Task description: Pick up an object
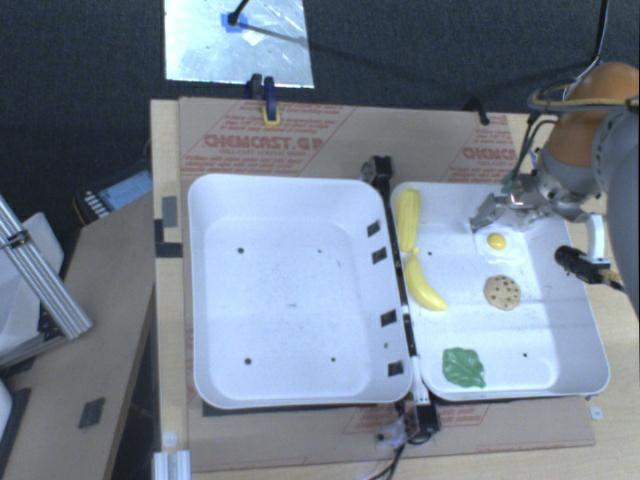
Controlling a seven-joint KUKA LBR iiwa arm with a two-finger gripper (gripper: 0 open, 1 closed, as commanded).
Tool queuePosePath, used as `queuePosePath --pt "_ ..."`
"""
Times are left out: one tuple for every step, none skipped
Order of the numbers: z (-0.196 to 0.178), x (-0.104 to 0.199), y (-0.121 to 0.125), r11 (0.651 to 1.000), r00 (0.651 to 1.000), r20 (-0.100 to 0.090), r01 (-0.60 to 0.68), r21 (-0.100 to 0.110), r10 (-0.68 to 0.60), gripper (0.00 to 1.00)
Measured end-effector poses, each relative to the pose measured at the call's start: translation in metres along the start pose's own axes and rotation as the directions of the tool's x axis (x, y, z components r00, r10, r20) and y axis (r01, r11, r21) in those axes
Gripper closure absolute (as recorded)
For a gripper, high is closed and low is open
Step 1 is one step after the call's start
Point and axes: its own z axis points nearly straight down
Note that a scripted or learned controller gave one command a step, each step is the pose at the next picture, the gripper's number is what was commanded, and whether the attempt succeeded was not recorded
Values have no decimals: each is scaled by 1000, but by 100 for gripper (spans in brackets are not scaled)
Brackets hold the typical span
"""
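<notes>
Brown board (300, 133) under two white bins (290, 288), printed "CHEMCAST GP" in red, dark carpet (80, 68) around, my gripper (497, 211) over the right bin (560, 368), grip state unclear.

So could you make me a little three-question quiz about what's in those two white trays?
1. True or false: the banana lies in the left tray.
2. Which item sits nearest the hand: A the cookie, B the fried egg, C the green leaf?
3. Fill in: the banana lies along the right tray's ____ wall.

Key: 1 false, it lies in the right tray. 2 B. 3 left.
</notes>
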Motion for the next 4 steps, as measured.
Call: queuePosePath --pt "1 0 -1 1000 1000 1 1 1 -1 0" --pt "1 0 -1 1000 1000 1 1 2 -1 0" --pt "1 1 -2 1000 1000 1 0 2 0 0" --pt "1 3 -2 1000 1000 1 0 2 0 0"
